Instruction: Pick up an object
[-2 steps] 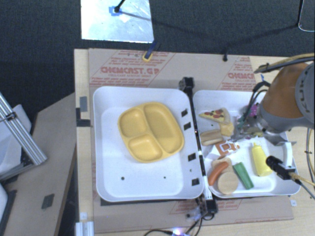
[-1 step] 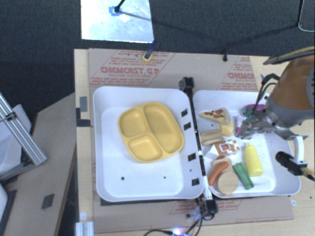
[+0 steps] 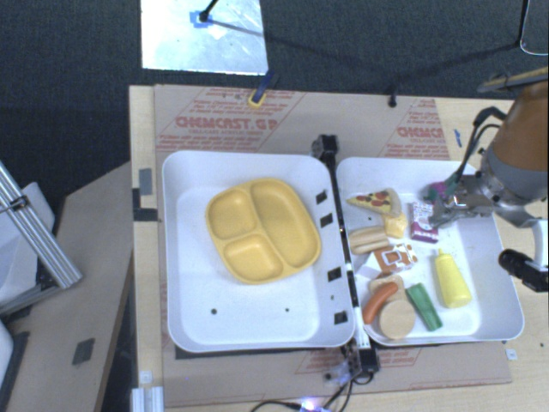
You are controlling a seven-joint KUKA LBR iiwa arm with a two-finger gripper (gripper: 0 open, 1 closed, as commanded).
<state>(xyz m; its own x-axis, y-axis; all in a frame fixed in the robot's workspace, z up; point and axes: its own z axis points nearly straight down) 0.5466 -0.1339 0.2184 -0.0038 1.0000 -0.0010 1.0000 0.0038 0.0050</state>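
Fingers (image 3: 439,206) at right of frame over right bin (image 3: 493,316), gap between them unclear, cannot tell, purple packet (image 3: 423,221) just below-left of them, mustard bottle (image 3: 451,280) lower down, yellow tray (image 3: 262,228) in left bin (image 3: 184,256)

A dark blue-grey carpet (image 3: 386,24) covers the floor behind the bench. On it lies 1 shiny silver square sheet (image 3: 203,22), catching bright light. The bench top (image 3: 146,127) is pale wood, overlaid with a protective sheet (image 3: 227,120) printed in red lettering. At left stands an aluminium frame rail (image 3: 34,230).
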